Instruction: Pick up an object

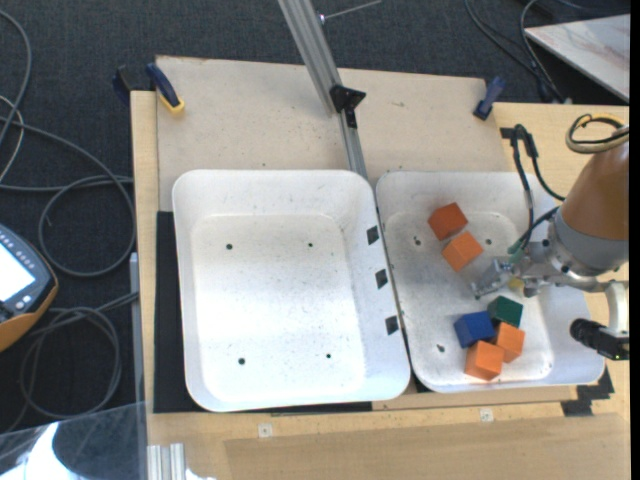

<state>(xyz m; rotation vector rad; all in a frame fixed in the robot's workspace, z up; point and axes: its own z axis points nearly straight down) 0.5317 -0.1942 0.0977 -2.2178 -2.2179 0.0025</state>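
well, jaws sit mid-bin beside the green block, apart from the rim.

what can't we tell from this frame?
- Grip state: the two-finger gripper is small and blurred in the camera view.
- Green block: partly covered by the gripper, contact unclear.
- Small yellow item: mostly hidden under the wrist.
- Grey arm: cut off at the right edge.

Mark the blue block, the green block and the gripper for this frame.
blue block (474,327): camera view, middle of its top face.
green block (507,311): camera view, its visible top face.
gripper (492,282): camera view, at its fingertips, over the right bin.
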